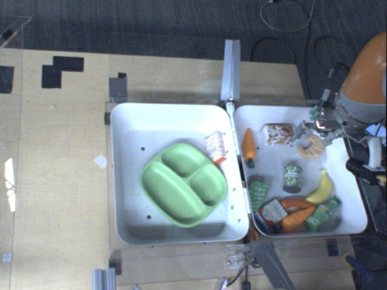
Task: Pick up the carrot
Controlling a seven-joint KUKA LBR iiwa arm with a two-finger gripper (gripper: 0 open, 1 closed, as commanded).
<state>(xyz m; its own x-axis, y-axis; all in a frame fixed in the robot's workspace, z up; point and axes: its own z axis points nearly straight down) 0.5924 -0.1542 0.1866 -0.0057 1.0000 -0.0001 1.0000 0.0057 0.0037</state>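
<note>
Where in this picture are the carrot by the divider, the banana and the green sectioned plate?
carrot [248,145]: camera view, middle of its orange body.
banana [322,189]: camera view, middle of its curve.
green sectioned plate [171,200]: camera view, floor of its largest section.

Surfaces you are looking at
Glossy green plastic plate [184,184]; smooth white bins [124,162]; pale wood bench [54,162]; glossy orange carrot [248,144].
</note>
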